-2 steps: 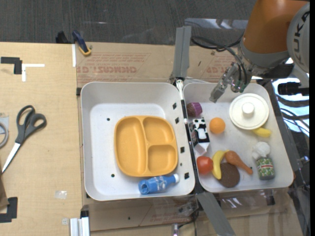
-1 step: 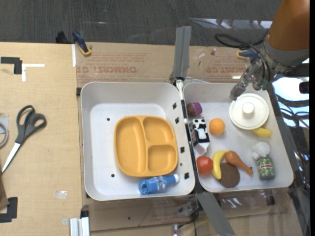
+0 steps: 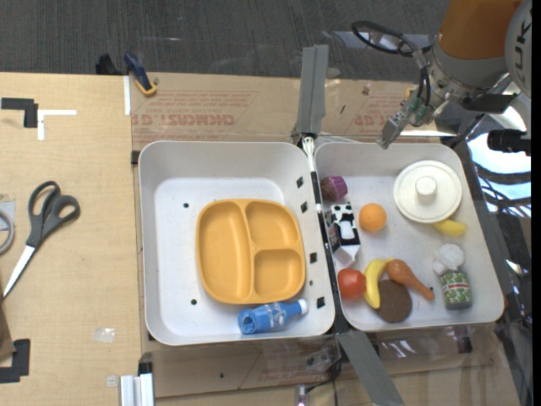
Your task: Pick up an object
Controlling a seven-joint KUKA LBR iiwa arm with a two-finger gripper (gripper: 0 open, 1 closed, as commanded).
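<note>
Orange (image 3: 373, 217) at bin centre: light, firm, round, prone to roll; best gripped across its middle. Jaws (image 3: 397, 128) at twelve o'clock, spread unclear, holding nothing.

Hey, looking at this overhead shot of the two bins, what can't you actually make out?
- hand: small and blurred in the camera view; finger state unreadable.
- banana: partly covered by the brown cookie.
- blue bottle: label too small to read.
- arm: cut off by the top edge.
</note>
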